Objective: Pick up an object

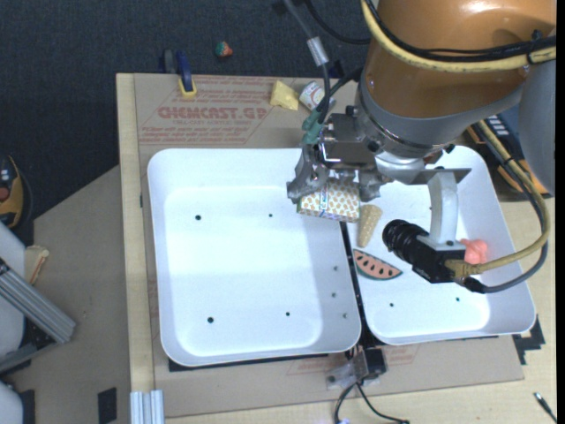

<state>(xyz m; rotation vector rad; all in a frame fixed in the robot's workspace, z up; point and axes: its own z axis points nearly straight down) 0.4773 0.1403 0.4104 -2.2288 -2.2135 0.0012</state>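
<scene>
Over the seam between the two bins, camera view: gripper [334,186] hangs low at the upper end of the divider, wrist and arm [459,42] coming in from the right. Fingers drawn in on either side of a tan patterned block [330,205], which sits between them just under the gripper body; jaws closed to the block's width, not fully together. Block overlaps the rim where the left bin [177,263] meets the right bin [499,312]; whether it is clear of the bin floor or resting on the rim I cannot tell from this angle. Left bin floor bare apart from small dark dots. Right bin: pale cone [369,224] just below and right of the block, close to it; watermelon slice [377,266] nearer the divider, below the cone; pink piece [477,252] well off to the right. Judgement: grasp looks made, so the reach and close are done. Left to show is a clean lift, block carried up free of the bins without slipping; the grip looks shallow, near the block's top edge, so a drop is possible.
</scene>
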